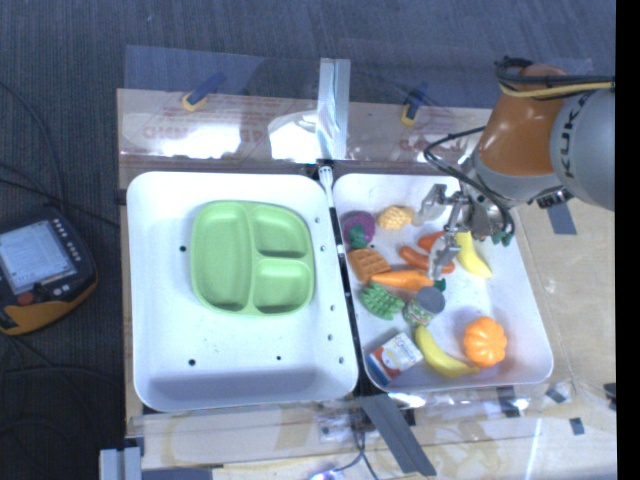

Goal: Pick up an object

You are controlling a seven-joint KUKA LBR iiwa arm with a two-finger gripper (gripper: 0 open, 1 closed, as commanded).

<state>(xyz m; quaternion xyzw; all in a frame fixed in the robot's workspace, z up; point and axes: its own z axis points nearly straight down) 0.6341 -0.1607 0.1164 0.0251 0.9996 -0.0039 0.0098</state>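
From above, the arm is reaching in from the right over the right-hand bin [530,298], and its gripper [443,230] is hanging over the upper middle of that bin, among a scatter of toy food. Its fingers are standing apart, one pale finger up near the corn [396,216] and the other reaching down toward the long carrot [401,279], with nothing between them that I can make out.

The likeliest target, to my eye, is the small orange-red piece [420,257] lying just beneath the gripper, or the carrot beside it. Both are looking like hollow plastic: light, stiff, smooth and rather slippery, so I would be taking the carrot across its thick middle rather than at the tapering tip, where it would be squirting out.

Around them a yellow banana [440,353] and a small pumpkin [484,339] are lying toward the near edge, with a little carton [397,354] at the near left corner. A purple piece [358,230] is sitting by the dividing wall.

In the left-hand bin [160,368] a green divided tray [251,256] is lying flat, well apart from the gripper.
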